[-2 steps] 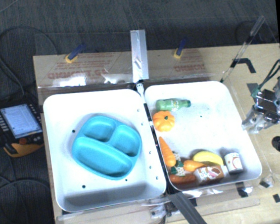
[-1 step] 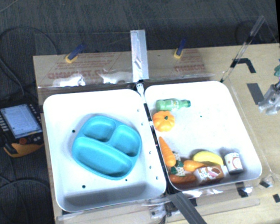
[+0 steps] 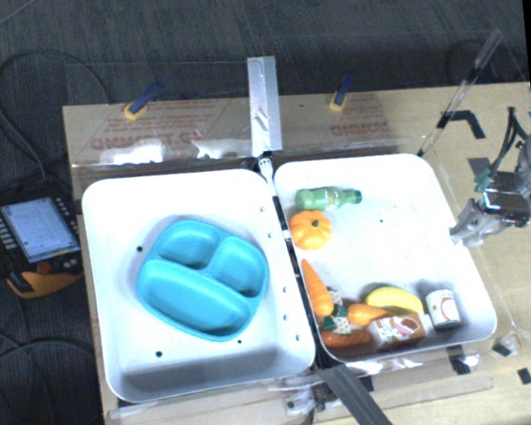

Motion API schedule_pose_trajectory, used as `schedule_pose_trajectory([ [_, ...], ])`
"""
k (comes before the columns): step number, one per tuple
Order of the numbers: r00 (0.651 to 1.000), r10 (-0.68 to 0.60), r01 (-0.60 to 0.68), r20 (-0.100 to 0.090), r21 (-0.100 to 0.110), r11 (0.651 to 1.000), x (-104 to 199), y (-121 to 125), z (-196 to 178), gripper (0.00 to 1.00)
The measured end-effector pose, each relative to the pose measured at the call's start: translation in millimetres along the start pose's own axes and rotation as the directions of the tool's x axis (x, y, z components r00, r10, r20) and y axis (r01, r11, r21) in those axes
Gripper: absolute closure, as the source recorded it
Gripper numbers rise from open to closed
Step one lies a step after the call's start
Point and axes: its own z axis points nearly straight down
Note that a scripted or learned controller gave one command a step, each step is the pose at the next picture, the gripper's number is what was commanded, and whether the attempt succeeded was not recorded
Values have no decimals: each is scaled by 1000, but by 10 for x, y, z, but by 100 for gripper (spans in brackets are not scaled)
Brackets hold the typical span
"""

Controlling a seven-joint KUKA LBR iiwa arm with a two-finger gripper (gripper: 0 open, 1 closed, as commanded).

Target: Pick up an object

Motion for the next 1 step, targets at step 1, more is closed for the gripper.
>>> schedule_pose_trajectory([
  [1, 991, -131, 131, 3, -1, 991, -125, 183, -208, 100],
])
